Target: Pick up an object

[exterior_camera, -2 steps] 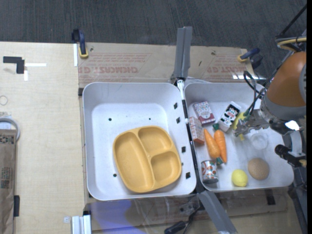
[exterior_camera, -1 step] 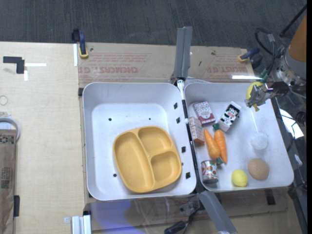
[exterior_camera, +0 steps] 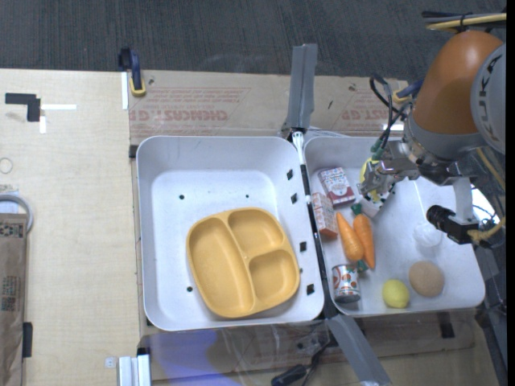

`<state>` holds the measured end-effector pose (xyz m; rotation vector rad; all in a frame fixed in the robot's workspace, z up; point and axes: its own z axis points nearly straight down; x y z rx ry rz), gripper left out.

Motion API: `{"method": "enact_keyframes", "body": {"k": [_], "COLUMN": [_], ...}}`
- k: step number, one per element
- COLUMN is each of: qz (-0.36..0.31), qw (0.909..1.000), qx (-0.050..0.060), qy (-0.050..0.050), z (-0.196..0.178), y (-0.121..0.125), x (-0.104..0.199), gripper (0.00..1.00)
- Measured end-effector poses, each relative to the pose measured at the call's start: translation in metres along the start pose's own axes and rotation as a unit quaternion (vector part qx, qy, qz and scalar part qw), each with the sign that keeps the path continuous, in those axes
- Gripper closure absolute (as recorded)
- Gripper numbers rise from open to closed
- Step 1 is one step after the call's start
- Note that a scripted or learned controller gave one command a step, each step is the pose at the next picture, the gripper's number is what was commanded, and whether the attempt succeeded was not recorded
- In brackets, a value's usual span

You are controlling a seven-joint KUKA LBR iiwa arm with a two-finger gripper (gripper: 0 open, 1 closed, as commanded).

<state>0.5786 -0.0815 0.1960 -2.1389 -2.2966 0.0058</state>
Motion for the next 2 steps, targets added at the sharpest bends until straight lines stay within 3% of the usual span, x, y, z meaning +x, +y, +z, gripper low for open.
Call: {"method": "enact_keyframes", "body": {"k": [1,2], "qz": [-0.11,-0.11], "qw": [0.9939,0.9939], "qx": [-0.002,-0.002], "qy": [-0.001,-0.001], "z": [-0.027,-0.0355], "y": [0.0287,0.029], "x": [-0.0076,-0.0083], "gripper": [1.0,1.0]}}
